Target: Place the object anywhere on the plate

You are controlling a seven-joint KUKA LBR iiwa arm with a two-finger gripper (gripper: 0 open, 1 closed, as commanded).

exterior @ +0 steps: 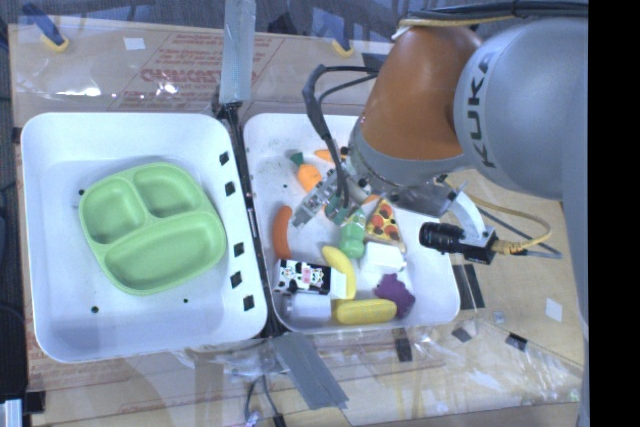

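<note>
"KUKA" lettering marks the grey arm (500, 105) above toy food (345, 270).

The arm (440, 105) reaches over the right bin (262, 155), its gripper (335, 203) low among toy foods: a pizza slice (383, 223), a banana (340, 270) and a purple grape bunch (396, 292). In the left bin (50, 145) lies a green divided plate (152, 225).

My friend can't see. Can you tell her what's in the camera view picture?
A grey and orange robot arm reaches down into the right bin, full of toy food. The left bin holds a green plate with three sections.
</note>
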